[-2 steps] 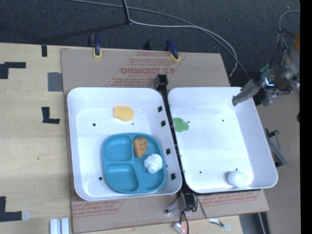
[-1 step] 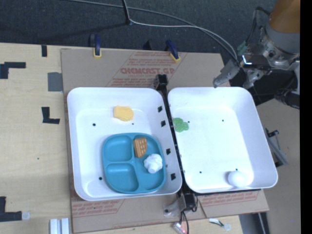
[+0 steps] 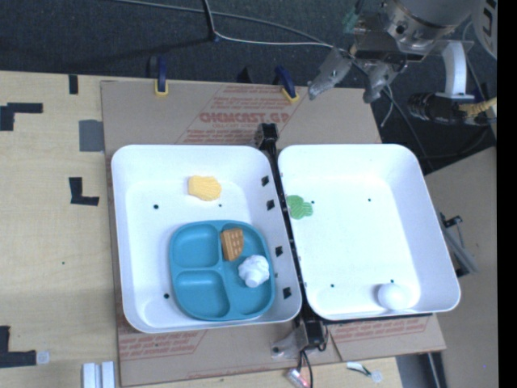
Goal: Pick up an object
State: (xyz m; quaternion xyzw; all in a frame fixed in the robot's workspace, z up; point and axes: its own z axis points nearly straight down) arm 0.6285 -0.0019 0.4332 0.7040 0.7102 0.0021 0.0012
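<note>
Green object [image 3: 300, 208] lies in the right bin [image 3: 404, 217], by its left wall; my gripper [image 3: 348, 81] hangs spread wide and holding nothing beyond its far rim.

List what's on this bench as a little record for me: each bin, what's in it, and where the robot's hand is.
left bin: blue divided tray, yellow lump on the bin floor behind the tray
tray contents: brown waffle-like piece in the upper right compartment, white crumpled item beside it
right bin: green item at the left wall, white ball in the near right corner
hand: above the bench behind the bins, fingers spread, holding nothing
under the bins: cardboard sheet
</note>
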